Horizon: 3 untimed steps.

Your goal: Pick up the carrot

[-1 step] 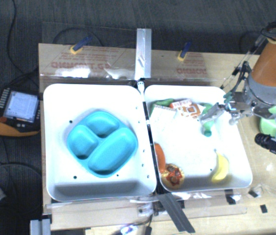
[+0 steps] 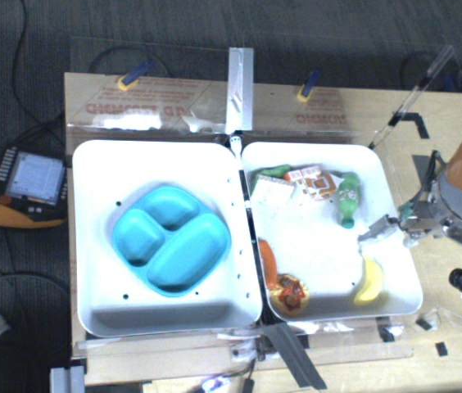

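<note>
- Against the right bin's (image 2: 382, 188) left wall, toward its near corner, we see the carrot (image 2: 268, 260) lying lengthwise — its lower end touches a red-and-yellow mesh bundle (image 2: 288, 293).
- Further right, a banana (image 2: 369, 282) sits by the near right corner; a green bottle (image 2: 347, 199) and a printed packet (image 2: 313, 182) lie along the far wall.
- Over the right rim hangs the gripper (image 2: 376, 231) — well apart from the carrot, holding nothing; we cannot tell its opening.
- Left of all this, the other bin (image 2: 92, 219) carries a blue divided tray (image 2: 171, 237).
</note>
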### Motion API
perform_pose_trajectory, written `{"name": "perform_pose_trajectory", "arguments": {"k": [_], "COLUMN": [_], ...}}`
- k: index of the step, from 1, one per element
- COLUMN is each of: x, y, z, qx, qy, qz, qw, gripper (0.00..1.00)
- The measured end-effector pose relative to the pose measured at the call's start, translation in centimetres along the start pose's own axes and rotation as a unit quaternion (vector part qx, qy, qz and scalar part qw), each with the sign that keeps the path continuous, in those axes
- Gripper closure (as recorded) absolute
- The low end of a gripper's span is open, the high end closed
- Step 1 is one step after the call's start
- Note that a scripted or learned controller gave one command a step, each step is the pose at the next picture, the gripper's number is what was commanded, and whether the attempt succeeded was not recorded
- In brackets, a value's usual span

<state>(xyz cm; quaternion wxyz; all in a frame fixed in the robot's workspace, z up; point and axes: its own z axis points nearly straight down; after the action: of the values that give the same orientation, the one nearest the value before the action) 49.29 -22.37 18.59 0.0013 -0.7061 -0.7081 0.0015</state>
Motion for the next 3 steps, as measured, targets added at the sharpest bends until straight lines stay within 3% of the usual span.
{"name": "perform_pose_trajectory", "arguments": {"k": [1, 2, 3], "x": [7.7, 12.4, 6.5], "y": [0.6, 1.5, 7.0], "z": [9.6, 6.3, 3.4], "qx": [-0.007, 0.001, 0.000], "qy": [-0.001, 0.001, -0.002], "qz": [-0.023, 0.129, 0.163], "qw": [0.9997, 0.9917, 0.9866], "gripper": [0.00, 0.00, 0.00]}}
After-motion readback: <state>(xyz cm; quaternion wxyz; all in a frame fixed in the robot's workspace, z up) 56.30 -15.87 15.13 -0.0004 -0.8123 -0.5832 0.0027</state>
